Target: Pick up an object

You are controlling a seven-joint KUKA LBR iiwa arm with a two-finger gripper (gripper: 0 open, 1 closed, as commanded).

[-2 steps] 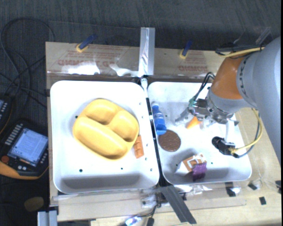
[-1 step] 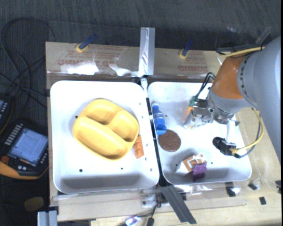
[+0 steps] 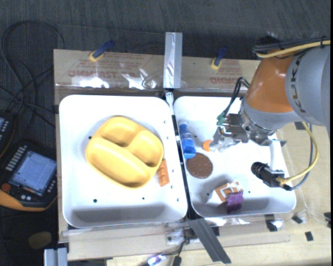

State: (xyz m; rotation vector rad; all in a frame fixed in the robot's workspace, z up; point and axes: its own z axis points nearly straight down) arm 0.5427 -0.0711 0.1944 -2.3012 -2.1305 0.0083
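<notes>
Just left of the gripper [image 3: 225, 140], jaw state unclear, lies a small orange object [image 3: 207, 145].

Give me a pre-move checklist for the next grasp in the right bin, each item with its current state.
1. Gripper over the right bin: ok.
2. Nothing held yet: cannot tell, the arm's wrist hides the grasping end.
3. Nearest target in sight: ok, an orange piece lies just left of the gripper.
4. Room around that target: not ok, the blue bottle and brown disc lie close by.
5. Other picks free: ok, the purple block sits apart near the front wall.
6. Yellow object in the left bin clear of the arm: ok.
</notes>
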